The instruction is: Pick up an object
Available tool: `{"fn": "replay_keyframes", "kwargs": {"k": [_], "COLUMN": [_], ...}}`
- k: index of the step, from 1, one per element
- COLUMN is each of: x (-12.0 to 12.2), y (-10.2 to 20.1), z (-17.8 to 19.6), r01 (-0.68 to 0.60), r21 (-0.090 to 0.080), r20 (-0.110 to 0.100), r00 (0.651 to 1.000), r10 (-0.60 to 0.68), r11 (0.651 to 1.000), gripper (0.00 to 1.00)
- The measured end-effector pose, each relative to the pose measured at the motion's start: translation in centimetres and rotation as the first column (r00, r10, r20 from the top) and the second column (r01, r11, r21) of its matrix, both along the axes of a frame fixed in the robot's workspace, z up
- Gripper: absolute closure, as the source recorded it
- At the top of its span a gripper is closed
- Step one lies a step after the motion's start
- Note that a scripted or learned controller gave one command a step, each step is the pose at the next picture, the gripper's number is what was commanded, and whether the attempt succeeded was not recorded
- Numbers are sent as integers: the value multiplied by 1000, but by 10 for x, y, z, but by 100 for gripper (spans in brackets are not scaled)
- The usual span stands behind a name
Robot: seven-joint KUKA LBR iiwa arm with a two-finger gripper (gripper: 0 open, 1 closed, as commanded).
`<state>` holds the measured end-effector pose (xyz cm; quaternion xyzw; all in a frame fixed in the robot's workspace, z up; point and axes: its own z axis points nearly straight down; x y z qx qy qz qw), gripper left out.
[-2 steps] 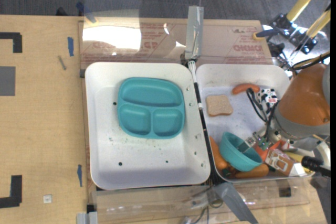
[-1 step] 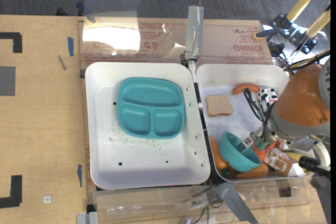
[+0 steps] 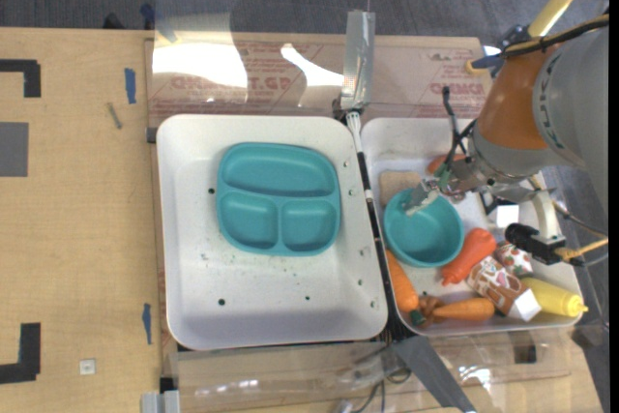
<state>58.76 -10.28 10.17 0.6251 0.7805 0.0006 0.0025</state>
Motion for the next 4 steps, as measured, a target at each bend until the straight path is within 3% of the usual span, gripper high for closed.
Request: {"fn": "replay_keyframes", "kwargs": {"k": [1, 2, 3, 4], "x": [-103, -49, -44, -30], "y": [-32, 3, -11, 44], "z": [-11, -11, 7, 107], "r01": [94, -34, -18, 28], "r21": [0, -2, -27, 3], "r20": [2, 10, 35, 3], "r00": [996, 999, 999, 1000], "r10": [-94, 34, 19, -28], "r11": [996, 999, 999, 1000], "gripper": [0, 0, 100, 100]}}
